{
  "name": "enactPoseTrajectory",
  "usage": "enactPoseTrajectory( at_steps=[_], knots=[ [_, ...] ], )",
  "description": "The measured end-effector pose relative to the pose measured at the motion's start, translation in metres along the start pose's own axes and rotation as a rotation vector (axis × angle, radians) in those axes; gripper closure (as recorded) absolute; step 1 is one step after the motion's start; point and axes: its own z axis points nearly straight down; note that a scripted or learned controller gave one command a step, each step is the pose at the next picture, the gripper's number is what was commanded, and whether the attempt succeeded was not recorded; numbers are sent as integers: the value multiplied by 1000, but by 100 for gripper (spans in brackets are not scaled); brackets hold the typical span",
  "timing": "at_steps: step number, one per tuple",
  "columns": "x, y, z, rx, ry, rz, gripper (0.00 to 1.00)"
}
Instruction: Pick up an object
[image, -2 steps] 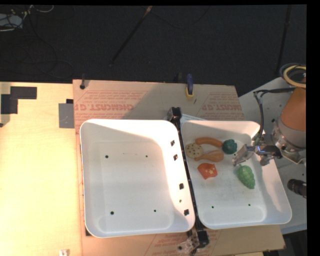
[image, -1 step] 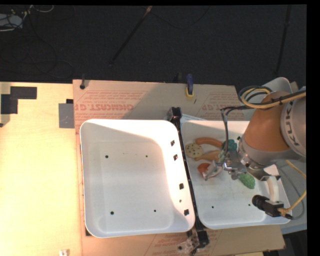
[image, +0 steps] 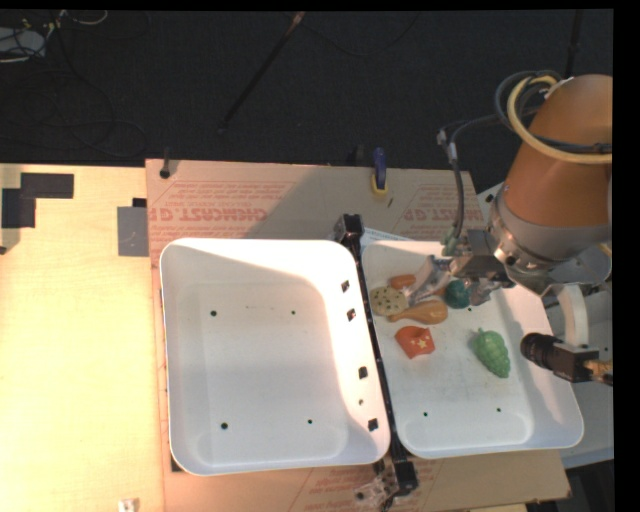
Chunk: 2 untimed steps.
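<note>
In the right bin (image: 560, 425) lie several small objects. A tan drumstick-shaped piece (image: 422, 313) rests beside a speckled round piece (image: 387, 298) and a small orange piece (image: 402, 282). A red piece (image: 415, 342) lies just in front of them, and a green leafy piece (image: 491, 353) sits further right. A teal ball (image: 458, 294) is next to the wrist. My gripper (image: 428, 284) reaches in from the right and hangs low over the tan piece and the orange piece. I see nothing lifted off the bin floor.
The left bin (image: 200, 440) stands beside the right one, with a black divider clip strip (image: 362, 330) between them. Cardboard (image: 250, 205) lies under both bins. The arm's orange band (image: 565, 130) and cables (image: 455, 190) loom over the right bin's far corner.
</note>
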Motion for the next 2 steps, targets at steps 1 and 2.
enactPoseTrajectory(
  at_steps=[1, 2],
  knots=[
    [-36, 27, 132, 30, -4, 12, 0],
    [-62, 32, 233, 29, -3, 11, 0]
  ],
)
